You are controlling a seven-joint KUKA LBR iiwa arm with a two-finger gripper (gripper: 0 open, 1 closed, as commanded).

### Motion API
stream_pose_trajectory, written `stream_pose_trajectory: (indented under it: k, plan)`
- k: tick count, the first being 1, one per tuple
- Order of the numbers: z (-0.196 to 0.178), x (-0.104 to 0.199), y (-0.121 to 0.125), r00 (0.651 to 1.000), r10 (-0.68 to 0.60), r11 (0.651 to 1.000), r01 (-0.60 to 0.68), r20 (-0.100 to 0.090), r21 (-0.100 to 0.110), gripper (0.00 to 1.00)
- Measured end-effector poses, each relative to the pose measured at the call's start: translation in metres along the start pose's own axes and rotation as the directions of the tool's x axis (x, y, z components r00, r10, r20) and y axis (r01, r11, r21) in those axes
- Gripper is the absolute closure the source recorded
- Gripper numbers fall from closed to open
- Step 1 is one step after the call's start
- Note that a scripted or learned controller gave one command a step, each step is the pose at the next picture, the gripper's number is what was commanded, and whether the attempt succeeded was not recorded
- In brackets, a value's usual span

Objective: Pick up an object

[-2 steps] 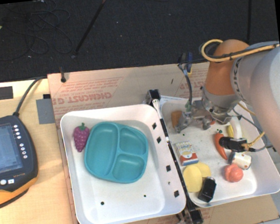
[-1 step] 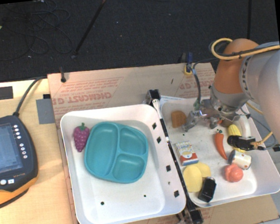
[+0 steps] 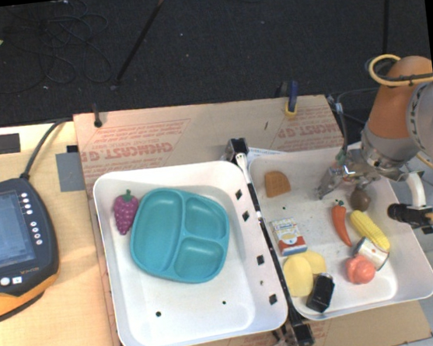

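Gripper [image 3: 341, 179] low over right bin [image 3: 406, 282], grasping nothing visible.

Robotics lab, industrial arm [image 3: 398, 118] over a cardboard-covered desk [image 3: 165, 135], teach pendant [image 3: 8, 233] at left, loose cables [image 3: 44, 41] on dark floor

At the counter's left edge you have a black pendant screen [image 3: 5, 233]; along its far edge, a blue clamp [image 3: 293, 98] stands on the cardboard sheet [image 3: 196, 132].
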State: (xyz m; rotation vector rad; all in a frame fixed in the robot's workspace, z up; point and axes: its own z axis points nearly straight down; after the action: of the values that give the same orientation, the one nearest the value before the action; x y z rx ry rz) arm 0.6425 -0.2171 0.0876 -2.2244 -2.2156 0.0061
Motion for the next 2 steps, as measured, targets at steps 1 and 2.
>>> stream_pose_trajectory:
  k: [1, 2]
  plan:
    - [0.000, 0.072, -0.007, 1.000, -0.009, 1.000, 0.009, -0.005, 0.000, 0.00]
    - [0.000, 0.013, 0.000, 1.000, -0.001, 1.000, 0.001, -0.003, 0.004, 0.00]
